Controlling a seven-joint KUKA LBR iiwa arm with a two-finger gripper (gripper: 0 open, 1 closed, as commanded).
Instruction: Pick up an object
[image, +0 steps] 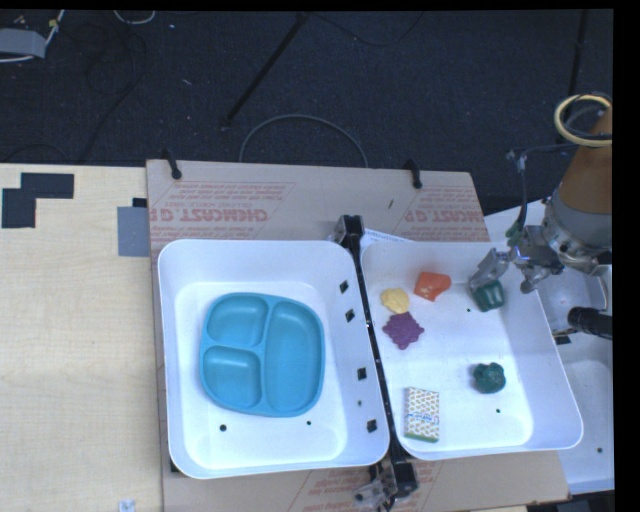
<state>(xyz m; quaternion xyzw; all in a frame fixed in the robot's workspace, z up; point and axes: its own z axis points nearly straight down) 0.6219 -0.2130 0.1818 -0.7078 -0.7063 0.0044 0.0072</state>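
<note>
My gripper (506, 279) hangs over the far right part of the right bin (540, 395), below the grey wrist. A small dark green block (488, 295) lies right at its left tip, and I cannot tell whether they touch. An orange piece (432, 285), a yellow piece (396, 300) and a purple piece (402, 329) lie to the gripper's left. A dark green lump (489, 377) sits nearer the front. A patterned flat packet (422, 413) lies at the front left of this bin.
The left bin (190, 270) holds a blue divided plate (264, 354). A black divider (364, 330) runs between the two bins. The arm (582, 190) stands over the right bin's far right corner.
</note>
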